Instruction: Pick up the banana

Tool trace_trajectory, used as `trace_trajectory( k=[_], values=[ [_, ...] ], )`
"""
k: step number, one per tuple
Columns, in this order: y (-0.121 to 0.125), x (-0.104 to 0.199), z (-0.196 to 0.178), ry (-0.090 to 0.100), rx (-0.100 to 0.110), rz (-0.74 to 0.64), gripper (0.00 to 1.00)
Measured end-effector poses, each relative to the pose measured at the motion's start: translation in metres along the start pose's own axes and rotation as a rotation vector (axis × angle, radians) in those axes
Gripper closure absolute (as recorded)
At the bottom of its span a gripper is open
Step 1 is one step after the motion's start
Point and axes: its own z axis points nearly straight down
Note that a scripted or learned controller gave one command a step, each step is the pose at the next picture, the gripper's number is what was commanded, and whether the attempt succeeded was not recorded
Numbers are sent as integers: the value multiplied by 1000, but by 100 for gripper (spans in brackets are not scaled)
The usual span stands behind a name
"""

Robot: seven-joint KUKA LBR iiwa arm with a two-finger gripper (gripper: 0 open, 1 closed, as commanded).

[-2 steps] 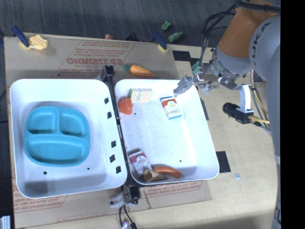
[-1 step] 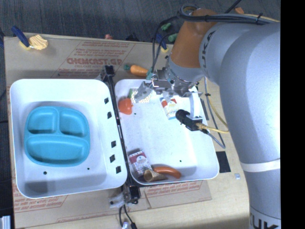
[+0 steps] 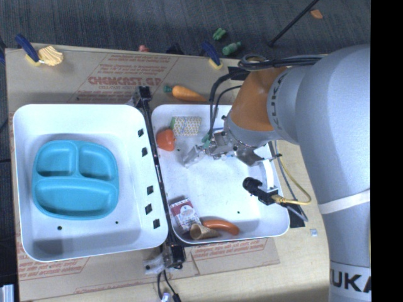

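The grey metal claw (image 3: pixel 191 156) hangs low in the right shallow white bin (image 3: pixel 277 228), I cannot tell if it is spread or pinching, nor where the banana lies, so it should find it first, then come down slowly over its middle.

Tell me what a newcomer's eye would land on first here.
The big grey arm with its orange band fills the right side, reaching over the right bin. Next comes the bright blue divided tray in the left bin. A carrot lies on the cardboard behind the bins.
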Motion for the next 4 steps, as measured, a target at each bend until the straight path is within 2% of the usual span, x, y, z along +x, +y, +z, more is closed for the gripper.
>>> trace_trajectory(
  k=[1,2,3,4],
  values=[
    [-39,24,0,1,0,-295,0],
    [-7,118,-101,-2,-4,-408,0],
    [35,154,-101,-4,-4,-720,0],
    [-26,39,-163,-6,-4,-682,0]
  ],
)
